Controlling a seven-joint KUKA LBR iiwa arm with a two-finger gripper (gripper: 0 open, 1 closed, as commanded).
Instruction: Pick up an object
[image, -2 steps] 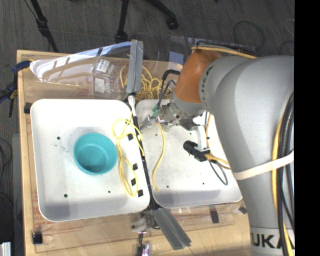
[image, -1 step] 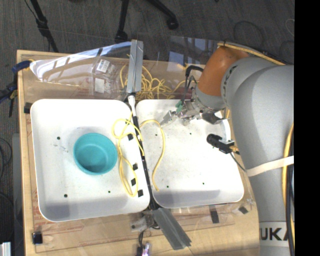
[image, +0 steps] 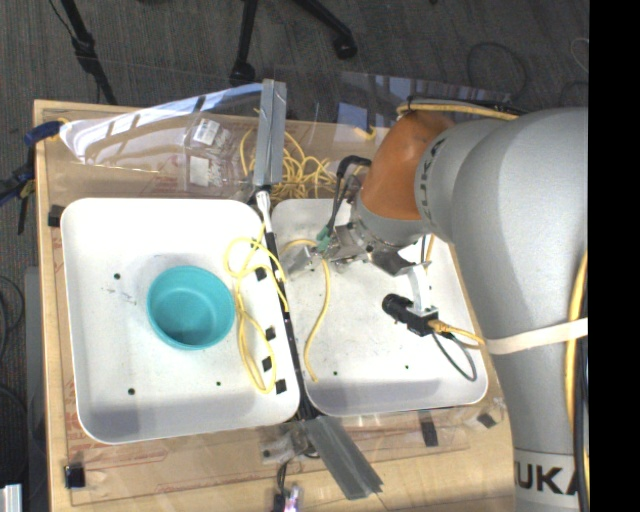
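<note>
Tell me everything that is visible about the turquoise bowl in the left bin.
The round turquoise bowl looks like smooth plastic, one plain colour, with no handle or marking. It stands upright, its opening facing up, and nothing is seen inside it. It rests on the floor of the shallow white left bin, near the middle, a little toward the right wall. A thin yellow cable loops close to its right rim; whether they touch is unclear.

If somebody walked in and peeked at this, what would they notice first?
Probably the big grey arm with its orange band, leaning in from the right over the right bin. Next comes the bright teal bowl, sitting alone in the middle of the left bin. After that, the yellow cable looping along the divide between the two bins catches the eye.
</note>
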